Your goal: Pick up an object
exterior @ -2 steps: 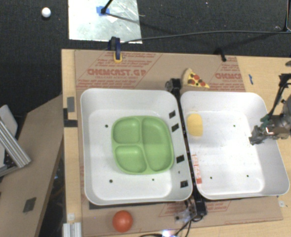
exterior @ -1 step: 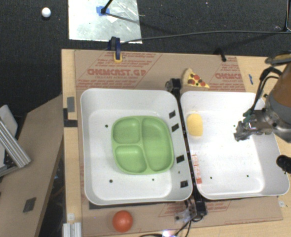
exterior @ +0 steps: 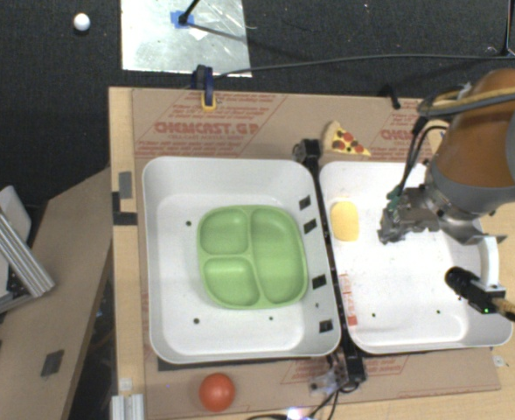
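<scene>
While the jaws hang, grip unreadable, smooth yellow oblong block beside, glossy white right bin, green sectioned tray.

Rounded grey arm housing, broad orange band above the wrist, thin black cables along the band's left side, dark metallic two-finger gripper with greenish component at its top, compact blocky assembly

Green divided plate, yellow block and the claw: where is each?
Green divided plate (exterior: 252, 256), camera view, center ridge.
Yellow block (exterior: 344, 220), camera view, top face.
Claw (exterior: 395, 227), camera view, fingertip end.
</scene>
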Motion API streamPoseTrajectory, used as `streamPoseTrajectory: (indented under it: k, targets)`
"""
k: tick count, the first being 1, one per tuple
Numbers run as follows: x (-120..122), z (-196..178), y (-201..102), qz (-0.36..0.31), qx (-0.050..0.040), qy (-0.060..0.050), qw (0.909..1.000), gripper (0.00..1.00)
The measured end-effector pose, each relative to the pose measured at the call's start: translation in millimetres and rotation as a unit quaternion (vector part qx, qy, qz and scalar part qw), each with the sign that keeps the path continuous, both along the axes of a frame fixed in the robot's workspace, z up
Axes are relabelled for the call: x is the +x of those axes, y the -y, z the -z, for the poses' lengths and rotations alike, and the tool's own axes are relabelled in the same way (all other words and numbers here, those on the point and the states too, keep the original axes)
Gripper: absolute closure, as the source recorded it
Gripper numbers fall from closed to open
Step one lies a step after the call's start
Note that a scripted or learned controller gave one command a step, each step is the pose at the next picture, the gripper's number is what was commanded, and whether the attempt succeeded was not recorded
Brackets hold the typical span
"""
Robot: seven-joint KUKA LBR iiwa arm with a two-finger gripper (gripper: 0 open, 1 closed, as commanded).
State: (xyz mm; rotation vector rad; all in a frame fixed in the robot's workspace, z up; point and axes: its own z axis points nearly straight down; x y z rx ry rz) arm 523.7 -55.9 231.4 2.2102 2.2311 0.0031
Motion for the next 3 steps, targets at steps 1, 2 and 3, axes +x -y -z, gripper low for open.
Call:
streamPoseTrajectory:
  k: [1, 2, 3]
  targets:
    - [21, 9, -46, 0.0, 0.0001, 0.0, 1.0, 1.0]
    - [40, 0, -94, 0.0, 0.0008, 0.001, 1.0, 1.0]
    - [43, 13, -150, 0.0, 0.0007, -0.001, 1.0, 1.0]
